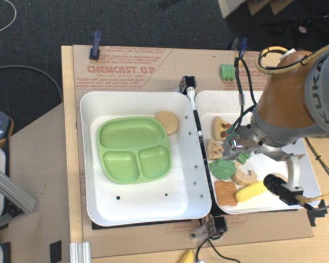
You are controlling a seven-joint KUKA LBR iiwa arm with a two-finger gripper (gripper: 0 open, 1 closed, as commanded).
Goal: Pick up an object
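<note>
Gripper (237,145) hangs low over the right bin (312,171), its tip buried in the toy food pile (230,166); whether it's clenched I cannot tell. It looks like the reach-in step. Next it needs a firm close on one piece, perhaps the green item (223,169), then a straight lift.

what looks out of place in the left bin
The round tan cookie-like piece lies alone in the left white bin, touching the green divided plate, while similar food toys crowd the right white bin.
</note>
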